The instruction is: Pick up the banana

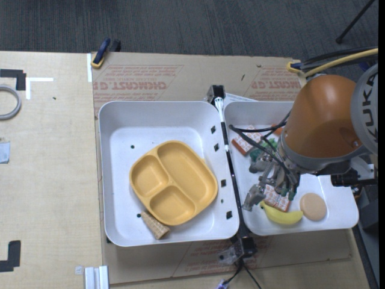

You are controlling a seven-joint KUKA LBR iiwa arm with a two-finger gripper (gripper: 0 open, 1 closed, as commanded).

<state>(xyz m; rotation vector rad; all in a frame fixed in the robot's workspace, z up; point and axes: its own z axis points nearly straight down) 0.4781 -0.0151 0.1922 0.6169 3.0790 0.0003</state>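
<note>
On a cardboard-topped bench [138,77] beside dark carpet, two shallow white bins sit side by side, and the job of lifting the banana [283,215] looks barely begun. The fruit lies flat on the floor of the right bin [337,221], near its front edge, just beside a round tan disc-shaped piece [313,206] and touching or nearly touching a small printed packet [278,197] behind it. The grey arm with its orange band [322,116] reaches in from the right and hangs over that same bin, its gripper [264,182] low among the clutter, just above and to the left of the banana's stem end. Cables and the wrist crowd the tool, and whether it is spread or closed cannot be told from this angle; nothing yellow is seen caught in it, so the banana reads as not yet grasped. More wrapped items [249,143] lie further back under the arm. The left bin [120,161] holds a yellow divided plate [173,182] and a brown cracker-like block [155,224] by its front wall, neither part of the job. By this view, the approach is roughly done; closing on the fruit and raising it clear of the bin are all left to do, with the neighbouring packet a likely nuisance.
</note>
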